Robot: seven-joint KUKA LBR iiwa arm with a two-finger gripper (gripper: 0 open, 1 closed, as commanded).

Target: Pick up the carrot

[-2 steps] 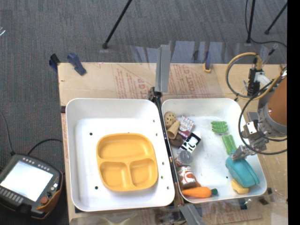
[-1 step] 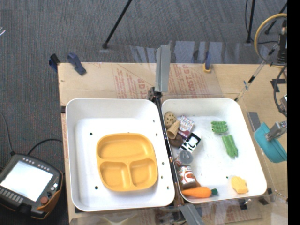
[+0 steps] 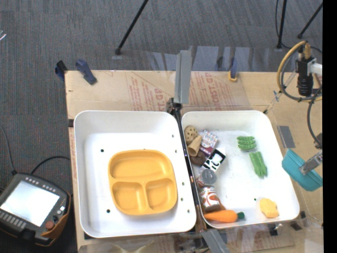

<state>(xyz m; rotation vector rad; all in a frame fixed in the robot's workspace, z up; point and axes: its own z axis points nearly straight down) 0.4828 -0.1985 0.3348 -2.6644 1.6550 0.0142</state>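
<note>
Carrot point(image 3: 225, 216) lying at right bin's point(image 3: 274, 128) near edge, beside a can point(image 3: 210, 198), I cannot tell the gripper's state.

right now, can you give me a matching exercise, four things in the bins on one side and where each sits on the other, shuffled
Things:
1. carrot
2. yellow divided tray
3. green bean pods
4. yellow block

Places:
A. near right corner of the right bin
B. middle of the left bin
C. near edge of the right bin, beside the divider
D. right half of the right bin, toward the far side

Pairs: 1-C, 2-B, 3-D, 4-A
</note>
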